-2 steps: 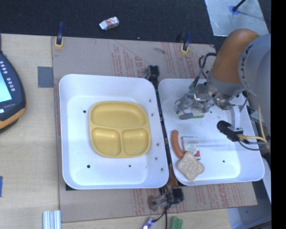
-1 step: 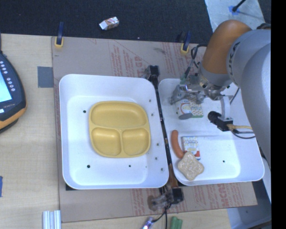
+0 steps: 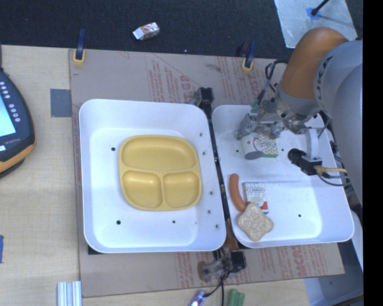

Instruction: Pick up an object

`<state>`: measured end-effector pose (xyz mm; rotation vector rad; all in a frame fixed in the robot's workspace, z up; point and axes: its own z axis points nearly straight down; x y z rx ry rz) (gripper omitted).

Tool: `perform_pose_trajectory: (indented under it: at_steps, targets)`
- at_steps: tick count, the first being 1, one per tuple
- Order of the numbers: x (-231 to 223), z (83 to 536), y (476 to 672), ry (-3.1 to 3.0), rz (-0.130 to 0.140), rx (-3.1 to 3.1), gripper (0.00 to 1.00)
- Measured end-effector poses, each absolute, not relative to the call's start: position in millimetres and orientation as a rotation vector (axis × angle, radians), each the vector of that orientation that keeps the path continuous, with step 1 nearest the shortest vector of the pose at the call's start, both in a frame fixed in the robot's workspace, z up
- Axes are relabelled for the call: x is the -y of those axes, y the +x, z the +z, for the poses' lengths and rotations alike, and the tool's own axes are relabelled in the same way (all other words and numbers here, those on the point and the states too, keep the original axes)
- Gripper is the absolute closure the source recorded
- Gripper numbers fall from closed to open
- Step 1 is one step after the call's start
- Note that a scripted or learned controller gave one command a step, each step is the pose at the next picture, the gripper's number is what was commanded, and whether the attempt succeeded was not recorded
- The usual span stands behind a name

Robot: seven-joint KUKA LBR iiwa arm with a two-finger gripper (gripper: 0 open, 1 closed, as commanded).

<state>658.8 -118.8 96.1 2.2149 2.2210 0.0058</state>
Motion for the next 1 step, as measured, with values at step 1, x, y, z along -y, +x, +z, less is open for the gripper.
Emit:
perform_pose_trajectory:
  at_steps: [1]
  targets:
    - [103.5,96.3,658.6,2.214,0.001,-2.219,0.00]
